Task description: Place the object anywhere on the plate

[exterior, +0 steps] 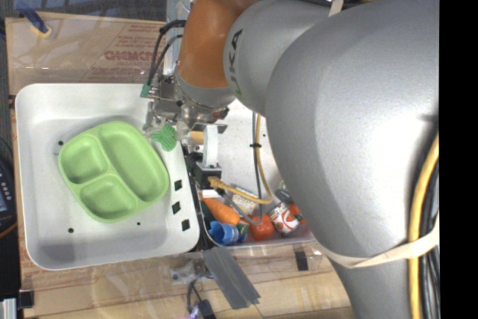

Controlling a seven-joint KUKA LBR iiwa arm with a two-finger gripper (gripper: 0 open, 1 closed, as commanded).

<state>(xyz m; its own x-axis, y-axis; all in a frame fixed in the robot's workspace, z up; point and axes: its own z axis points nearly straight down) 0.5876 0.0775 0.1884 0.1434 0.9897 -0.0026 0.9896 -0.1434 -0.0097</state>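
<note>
A light green divided plate [112, 168] with three compartments lies in the left white bin [33, 183]. My gripper [166, 132] hangs just off the plate's upper right edge, near the wall between the two bins. A small green object [164, 137] sits between its fingertips, and the gripper is shut on it. The object is level with the plate's right rim, slightly outside it. The orange wrist band [205, 41] and the grey arm cover the area above and to the right.
The right bin [243, 142] is mostly hidden under the arm. At its near end lie an orange carrot [221, 211], a blue cup [222, 234], a red round item [261, 228] and a red-and-white can [287, 219]. A cable [258, 160] hangs over this bin.
</note>
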